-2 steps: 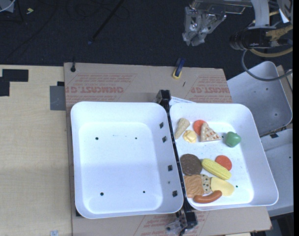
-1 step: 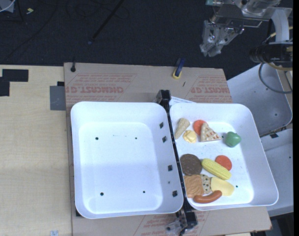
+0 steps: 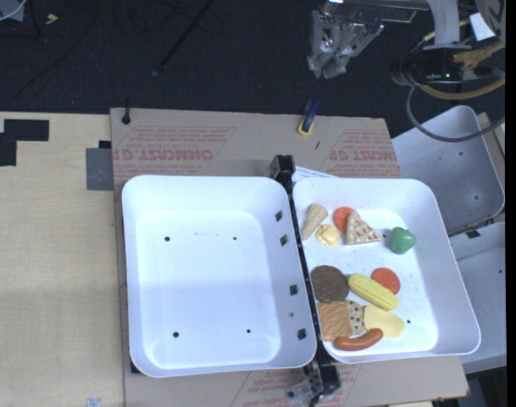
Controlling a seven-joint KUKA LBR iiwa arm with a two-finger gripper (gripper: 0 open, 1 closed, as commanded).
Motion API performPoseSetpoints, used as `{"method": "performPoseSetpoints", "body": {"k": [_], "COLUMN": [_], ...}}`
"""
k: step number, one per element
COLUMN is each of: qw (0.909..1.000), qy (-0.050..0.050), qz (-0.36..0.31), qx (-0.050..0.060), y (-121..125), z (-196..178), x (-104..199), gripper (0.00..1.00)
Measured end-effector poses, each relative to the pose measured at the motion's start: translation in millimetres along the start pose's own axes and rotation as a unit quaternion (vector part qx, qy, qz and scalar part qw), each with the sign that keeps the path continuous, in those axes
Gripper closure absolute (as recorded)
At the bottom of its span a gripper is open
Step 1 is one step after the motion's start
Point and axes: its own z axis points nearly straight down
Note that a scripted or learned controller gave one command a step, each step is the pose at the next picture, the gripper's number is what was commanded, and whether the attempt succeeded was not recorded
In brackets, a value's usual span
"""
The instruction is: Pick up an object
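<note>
While the gripper [image 3: 329,62] hung at the top of the frame, well above and beyond both bins, its fingers appeared narrowly parted with nothing between them. All the objects lay in the right bin [image 3: 448,261]: a green piece [image 3: 401,241] at the middle right edge of the pile, a corn cob [image 3: 374,292], a brown patty [image 3: 329,283], a sausage [image 3: 357,340] at the lower edge. The left bin [image 3: 147,270] sat beside it. A sound attempt would likely favour the green piece, standing a little apart from its neighbours, with a straight descent and fingers opened wider first; the crowded lower cluster risked a nudged or double catch.
</note>
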Motion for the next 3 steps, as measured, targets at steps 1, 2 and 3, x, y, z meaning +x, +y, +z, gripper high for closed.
{"method": "performPoseSetpoints", "body": {"k": [1,2,3], "qw": [1.0000,1.0000,1.0000], "qy": [-0.002,0.000,-0.001], "qz": [0.005,0.001,0.002], "qx": [0.005,-0.002,0.002], "y": [-1,0,0], "z": [70,-2,2], "x": [-77,-31,-32], "gripper": [1.00,1.00,0.00]}}
